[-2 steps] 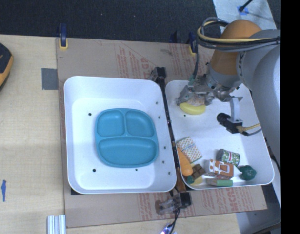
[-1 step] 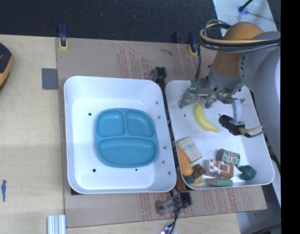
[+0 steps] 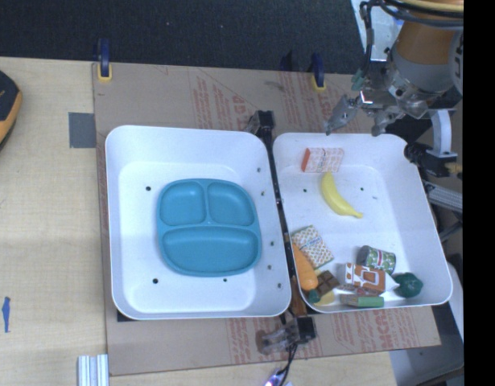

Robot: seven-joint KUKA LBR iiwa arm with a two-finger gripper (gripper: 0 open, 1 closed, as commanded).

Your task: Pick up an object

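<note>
Your arm (image 3: 428, 30) comes in at the upper right, grey with the orange band above the wrist. The gripper (image 3: 361, 119) hangs over the far rim of the right bin (image 3: 416, 207), above the bench (image 3: 46, 215). The jaws stand spread wide; two dark fingers (image 3: 340, 117) splay apart with nothing between them, and they touch none of the objects.

Right bin, far end: a red-and-white packet (image 3: 322, 160) lies nearest the jaws, just below them in the view. A banana (image 3: 339, 196) lies just beside it, toward the middle.

Right bin, near end, crowded together: a checkered packet (image 3: 311, 246), a carrot (image 3: 305, 270) against the left wall, a small can (image 3: 377, 259) on its side, a red-and-white carton (image 3: 363, 278), and a dark green lump (image 3: 407, 285) in the corner. Smaller bits underneath are too jumbled to name.

Left bin (image 3: 126, 215): a blue divided plate (image 3: 208, 226) sits flat in the middle.
</note>
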